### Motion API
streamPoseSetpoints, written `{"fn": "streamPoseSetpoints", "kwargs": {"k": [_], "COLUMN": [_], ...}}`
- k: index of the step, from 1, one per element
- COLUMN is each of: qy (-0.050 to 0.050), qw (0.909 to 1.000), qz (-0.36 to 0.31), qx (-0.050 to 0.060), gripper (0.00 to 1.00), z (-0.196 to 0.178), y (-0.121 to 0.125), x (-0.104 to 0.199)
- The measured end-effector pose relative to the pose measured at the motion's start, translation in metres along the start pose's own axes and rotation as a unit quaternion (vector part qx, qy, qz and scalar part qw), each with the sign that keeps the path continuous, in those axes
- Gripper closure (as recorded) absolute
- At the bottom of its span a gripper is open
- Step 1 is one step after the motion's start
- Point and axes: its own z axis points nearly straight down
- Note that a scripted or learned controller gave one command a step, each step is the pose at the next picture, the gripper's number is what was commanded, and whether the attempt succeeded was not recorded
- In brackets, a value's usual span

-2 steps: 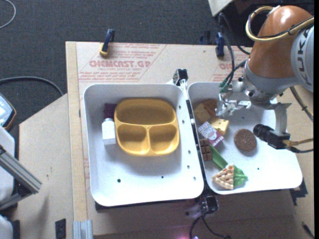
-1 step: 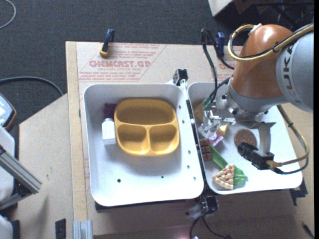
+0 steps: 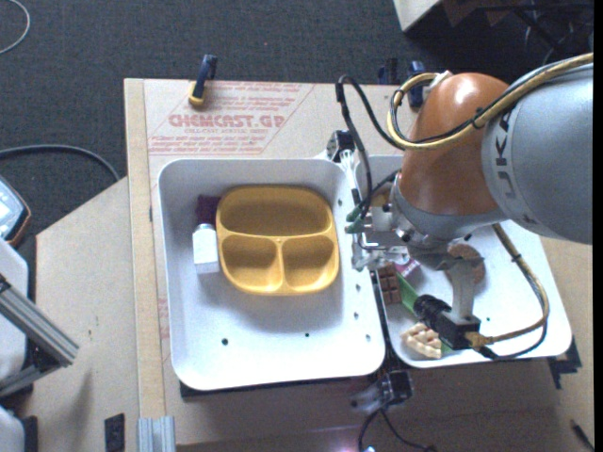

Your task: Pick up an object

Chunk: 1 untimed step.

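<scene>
The grey arm with its orange band (image 3: pixel 452 130) hangs over the right bin (image 3: pixel 556 320). My gripper (image 3: pixel 375 249) sits low at that bin's left wall, largely covered by the wrist. Just below it lie a brown block (image 3: pixel 386 286), a green item (image 3: pixel 411 296) and a pinkish scrap (image 3: pixel 407 267). A beige ridged piece (image 3: pixel 421 341) rests near the bin's front. In the left bin (image 3: pixel 179 285) a yellow divided plate (image 3: pixel 277 239) lies flat, with a small white bottle (image 3: pixel 205 248) and a dark maroon object (image 3: pixel 207 205) along its left side.
A cardboard sheet (image 3: pixel 226 121) with red print lies behind the bins, held by a yellow and blue clamp (image 3: pixel 202 81). Cables loop around the wrist and trail across the right bin. A black clamp (image 3: pixel 391 387) sits at the front edge between the bins.
</scene>
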Motion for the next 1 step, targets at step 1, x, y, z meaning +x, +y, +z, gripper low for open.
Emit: {"fn": "streamPoseSetpoints", "kwargs": {"k": [1], "qy": [0.0], "qw": [1.0], "qz": [0.0], "qx": [-0.001], "gripper": [1.0], "z": [-0.0035], "y": [-0.0134], "x": [0.0293]}}
